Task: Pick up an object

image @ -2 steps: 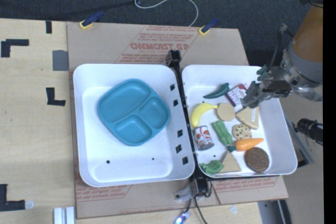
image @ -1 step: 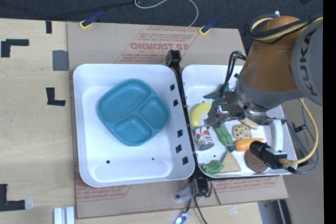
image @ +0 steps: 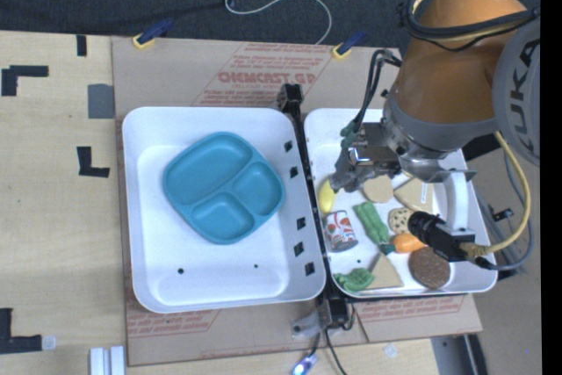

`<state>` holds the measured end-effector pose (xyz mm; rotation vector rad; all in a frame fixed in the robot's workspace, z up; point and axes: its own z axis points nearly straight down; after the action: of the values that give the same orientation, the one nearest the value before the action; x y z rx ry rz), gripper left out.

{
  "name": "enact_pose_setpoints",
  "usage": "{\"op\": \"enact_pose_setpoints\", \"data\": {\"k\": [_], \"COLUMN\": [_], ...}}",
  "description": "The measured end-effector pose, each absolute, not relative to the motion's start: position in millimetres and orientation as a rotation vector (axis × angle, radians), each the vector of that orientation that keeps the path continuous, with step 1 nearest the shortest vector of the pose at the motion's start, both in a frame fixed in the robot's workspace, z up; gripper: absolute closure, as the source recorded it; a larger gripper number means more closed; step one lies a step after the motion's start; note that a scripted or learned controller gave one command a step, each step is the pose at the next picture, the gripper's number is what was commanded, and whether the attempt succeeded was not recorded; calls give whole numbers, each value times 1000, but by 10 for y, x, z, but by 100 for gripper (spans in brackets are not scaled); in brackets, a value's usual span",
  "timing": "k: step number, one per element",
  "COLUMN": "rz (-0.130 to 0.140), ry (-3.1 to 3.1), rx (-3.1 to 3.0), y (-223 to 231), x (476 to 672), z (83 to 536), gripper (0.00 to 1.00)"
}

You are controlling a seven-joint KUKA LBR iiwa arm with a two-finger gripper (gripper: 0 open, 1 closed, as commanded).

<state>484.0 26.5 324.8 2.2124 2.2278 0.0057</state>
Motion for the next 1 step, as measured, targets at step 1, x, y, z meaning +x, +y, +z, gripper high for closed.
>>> {"op": "enact_pose_setpoints", "data": {"k": [1], "rz": [4], "ry": [2230], "rx": [2212], "y": [821], "x": [4837], "z": [3702], "gripper": [100]}}
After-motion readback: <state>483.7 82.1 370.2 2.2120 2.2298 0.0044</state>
